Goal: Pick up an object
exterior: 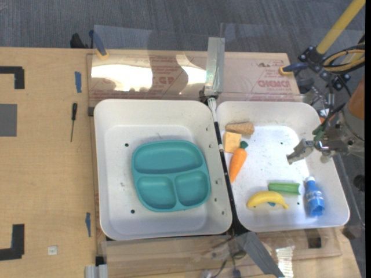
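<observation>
The right bin [272,112] holds several objects. An orange carrot [237,161] lies by its left wall, with a yellow block [232,141] and a tan bread-like piece [240,128] just above it. A green stick [284,186] and a yellow banana [268,200] lie near the front. A blue bottle [313,196] rests at the front right. My gripper [301,150] hangs over the right part of this bin, above the green stick and the bottle, and nothing is seen held in it.
The left bin [110,120] holds a teal divided plate [170,174]. A clear panel stands behind both bins. Cables and a yellow pole crowd the upper right corner, next to the arm.
</observation>
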Tool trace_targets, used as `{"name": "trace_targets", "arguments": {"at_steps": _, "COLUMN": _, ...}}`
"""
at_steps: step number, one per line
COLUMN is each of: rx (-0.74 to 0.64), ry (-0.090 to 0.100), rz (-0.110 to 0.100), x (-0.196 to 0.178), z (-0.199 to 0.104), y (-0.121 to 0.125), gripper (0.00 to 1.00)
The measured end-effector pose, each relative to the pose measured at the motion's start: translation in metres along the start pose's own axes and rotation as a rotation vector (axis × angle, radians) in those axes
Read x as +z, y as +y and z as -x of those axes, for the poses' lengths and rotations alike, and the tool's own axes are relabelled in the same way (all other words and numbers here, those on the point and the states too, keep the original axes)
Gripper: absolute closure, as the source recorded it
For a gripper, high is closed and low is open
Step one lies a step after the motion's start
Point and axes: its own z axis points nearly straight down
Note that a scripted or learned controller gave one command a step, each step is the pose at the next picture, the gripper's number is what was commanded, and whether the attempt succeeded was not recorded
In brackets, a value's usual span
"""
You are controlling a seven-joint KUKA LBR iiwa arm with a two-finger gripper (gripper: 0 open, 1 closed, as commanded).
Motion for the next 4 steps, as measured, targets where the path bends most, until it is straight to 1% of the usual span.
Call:
{"name": "trace_targets", "arguments": {"at_steps": 1, "rx": 0.092, "ry": 0.002, "rz": -0.005, "x": 0.068, "z": 0.049, "y": -0.037, "gripper": 0.0}}
{"name": "trace_targets", "arguments": {"at_steps": 2, "rx": -0.097, "ry": 0.014, "rz": -0.004, "x": 0.114, "z": 0.044, "y": -0.034, "gripper": 0.0}}
{"name": "trace_targets", "arguments": {"at_steps": 3, "rx": -0.093, "ry": 0.006, "rz": 0.001, "x": 0.104, "z": 0.047, "y": -0.034, "gripper": 1.0}}
{"name": "trace_targets", "arguments": {"at_steps": 4, "rx": -0.05, "ry": -0.007, "rz": 0.016, "x": 0.117, "z": 0.01, "y": -0.031, "gripper": 1.0}}
